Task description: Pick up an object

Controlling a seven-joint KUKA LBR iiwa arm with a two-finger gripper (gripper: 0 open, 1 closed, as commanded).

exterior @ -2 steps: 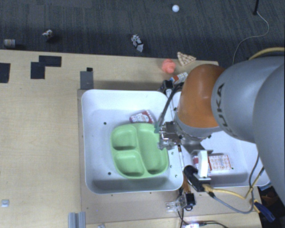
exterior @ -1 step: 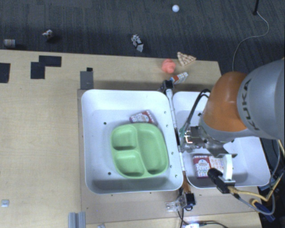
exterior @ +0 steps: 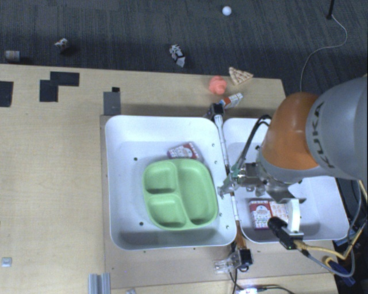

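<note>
The gripper [exterior: 246, 182] hangs just right of the smooth, rounded green tray [exterior: 179, 192], over the bin rim [exterior: 217, 143]; we cannot tell its state. Bare white floor [exterior: 127, 189] lies left of it.

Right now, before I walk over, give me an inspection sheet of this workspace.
Surface: pale wood bench, two white bins.
Job's things: green divided tray and red-white packet in left bin; second packet in right bin.
Clutter: pink ball, wedge, small tube on bench behind bins.
Grippers: gripper over the bins' shared edge, beside the second packet.
Cables: thin black cable on floor.
Surroundings: dark carpet, white ball, small scraps.
</note>
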